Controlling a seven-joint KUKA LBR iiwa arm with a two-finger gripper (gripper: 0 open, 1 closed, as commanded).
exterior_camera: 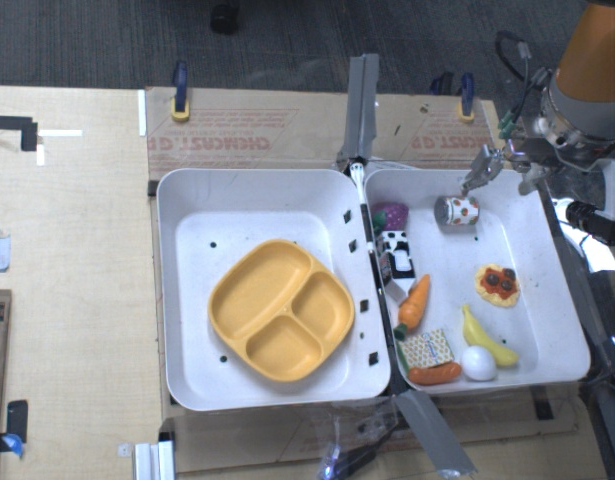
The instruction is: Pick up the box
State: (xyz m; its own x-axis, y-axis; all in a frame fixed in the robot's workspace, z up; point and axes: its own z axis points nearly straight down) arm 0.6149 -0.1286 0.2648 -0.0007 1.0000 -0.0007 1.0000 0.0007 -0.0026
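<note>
approach step here, nothing lifted yet. the gripper [484,171] hangs over the far rim of the right bin [543,363], near the small can [457,211], and whether it is apart or together cannot be told from this angle. the box [396,255], a small black-and-white carton, lies against the right bin's left wall, between the purple item [391,214] behind it and the carrot [415,301] in front, well apart from the gripper. next move, as i judge it: swing left and toward the near side, drop over the box, close across its narrow sides, minding the wall and the carrot. also in the right bin: a pizza slice toy [498,283], a banana [485,336], a white egg [478,362], a patterned packet [428,348] and a red sausage [435,373]. the left bin [187,268] holds a yellow divided plate [281,310], its compartments bare.
</note>
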